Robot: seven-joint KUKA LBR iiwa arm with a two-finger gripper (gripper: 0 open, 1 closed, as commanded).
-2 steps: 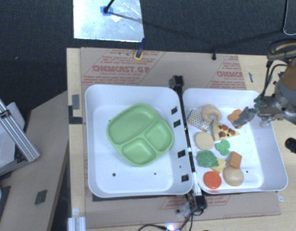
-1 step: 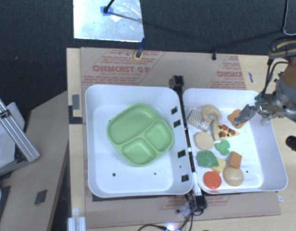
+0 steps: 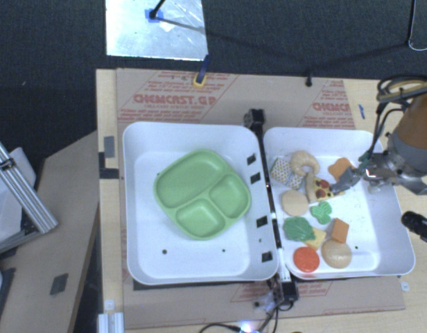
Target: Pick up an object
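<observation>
The floor point(image 3: 47, 54) is dark, like a black carpet. A shiny silver sheet point(image 3: 155, 19) lies on it at the far side, with a bit of blue tape point(image 3: 154, 15) on it. The bench point(image 3: 106, 127) is light brown wood. Brown cardboard point(image 3: 175, 96) with red letters covers the top of the bench. A small yellow clip point(image 3: 199, 80) sits at the far edge of the cardboard. On the left stands a lower brown table point(image 3: 57, 241), and silver metal bars point(image 3: 16, 186) lean over it.

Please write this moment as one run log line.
gripper: over right bin | nothing seen held | green tray: left bin
</observation>
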